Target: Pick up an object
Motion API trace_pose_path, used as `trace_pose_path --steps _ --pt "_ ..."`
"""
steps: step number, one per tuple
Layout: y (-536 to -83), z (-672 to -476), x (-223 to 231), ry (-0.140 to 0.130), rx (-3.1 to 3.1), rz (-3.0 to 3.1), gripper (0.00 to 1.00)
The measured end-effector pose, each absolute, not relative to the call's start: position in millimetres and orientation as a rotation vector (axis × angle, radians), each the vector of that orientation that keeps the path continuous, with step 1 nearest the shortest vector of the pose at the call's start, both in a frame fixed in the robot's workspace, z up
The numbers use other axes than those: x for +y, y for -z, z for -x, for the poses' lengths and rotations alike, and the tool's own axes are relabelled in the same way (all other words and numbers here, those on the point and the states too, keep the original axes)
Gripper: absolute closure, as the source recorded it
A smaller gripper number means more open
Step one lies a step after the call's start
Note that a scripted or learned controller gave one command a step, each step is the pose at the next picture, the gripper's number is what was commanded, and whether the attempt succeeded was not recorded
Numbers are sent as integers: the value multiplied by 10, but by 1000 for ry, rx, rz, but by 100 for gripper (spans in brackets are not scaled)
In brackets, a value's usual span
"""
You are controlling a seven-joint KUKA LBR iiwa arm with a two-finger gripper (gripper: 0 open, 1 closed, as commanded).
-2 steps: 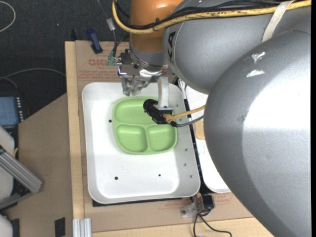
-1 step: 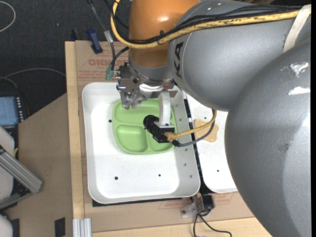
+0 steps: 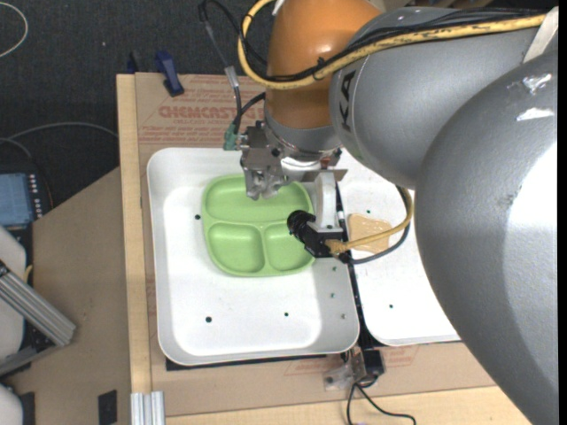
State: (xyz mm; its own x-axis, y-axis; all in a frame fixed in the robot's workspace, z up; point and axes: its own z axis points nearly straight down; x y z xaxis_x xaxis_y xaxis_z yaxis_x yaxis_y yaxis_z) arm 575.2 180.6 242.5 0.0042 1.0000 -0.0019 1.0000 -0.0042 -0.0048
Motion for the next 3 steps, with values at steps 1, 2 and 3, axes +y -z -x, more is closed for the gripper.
trace_pose_path --steps 1,2,3 --pt "-2966 -5255 2284 9 -2229 2213 100" --pt "-5145 -4932 2243 32 -2229 2222 100" --pt "-5381 -4793 1281 10 -2215 2235 100"
